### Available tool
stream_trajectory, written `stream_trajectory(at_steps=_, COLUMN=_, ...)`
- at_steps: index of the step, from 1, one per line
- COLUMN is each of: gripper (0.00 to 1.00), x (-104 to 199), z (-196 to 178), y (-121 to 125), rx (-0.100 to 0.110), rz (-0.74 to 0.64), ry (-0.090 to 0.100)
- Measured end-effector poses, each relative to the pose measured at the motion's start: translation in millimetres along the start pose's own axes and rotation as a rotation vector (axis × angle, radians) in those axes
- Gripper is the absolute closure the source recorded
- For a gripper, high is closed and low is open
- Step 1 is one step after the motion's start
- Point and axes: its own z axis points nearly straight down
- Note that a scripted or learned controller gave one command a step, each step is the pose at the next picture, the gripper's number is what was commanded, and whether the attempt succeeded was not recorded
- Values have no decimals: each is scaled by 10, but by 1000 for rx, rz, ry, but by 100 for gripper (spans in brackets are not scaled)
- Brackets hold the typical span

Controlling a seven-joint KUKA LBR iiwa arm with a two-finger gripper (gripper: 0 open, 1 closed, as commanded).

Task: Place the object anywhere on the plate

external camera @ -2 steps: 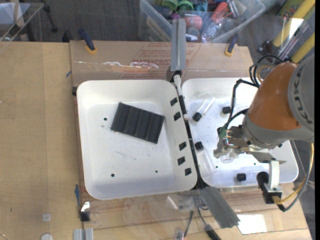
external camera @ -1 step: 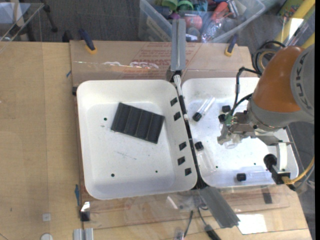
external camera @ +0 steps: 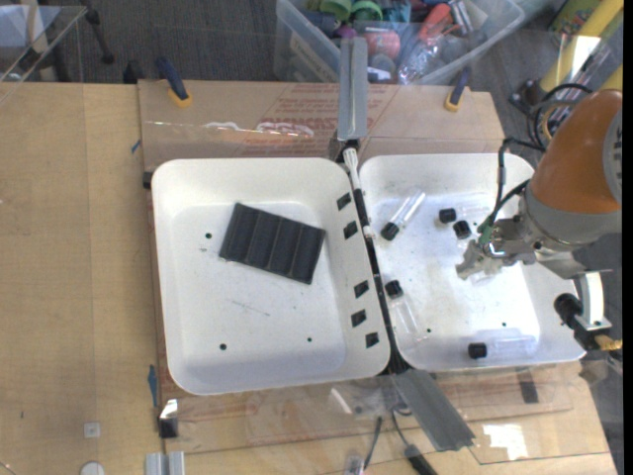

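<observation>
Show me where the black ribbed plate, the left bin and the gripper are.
black ribbed plate [external camera: 272,242], camera view, middle of its top.
left bin [external camera: 188,181], camera view, upper-left rim.
gripper [external camera: 478,265], camera view, its tip.

A light wooden bench [external camera: 69,265] forms the work surface. A cardboard sheet [external camera: 297,117] lies on it, fixed at its far edge by two clamps, one orange-handled [external camera: 178,91]. Behind the cardboard stands a clear plastic tub [external camera: 396,18] full of mixed coloured items. Beyond the bench the background is a dark wall or curtain [external camera: 178,18]. Lighting is even, with soft shadows.
</observation>
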Motion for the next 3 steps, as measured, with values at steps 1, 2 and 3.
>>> stream_trajectory(at_steps=1, gripper=0, x=2, z=-2, y=2, rx=0, rz=-1, ry=0)
stream_trajectory(at_steps=2, gripper=100, x=-4, z=-96, y=5, rx=-1, rz=-1, ry=-1)
stream_trajectory(at_steps=3, gripper=100, x=-541, z=-47, y=-416, rx=3, rz=48, ry=2)
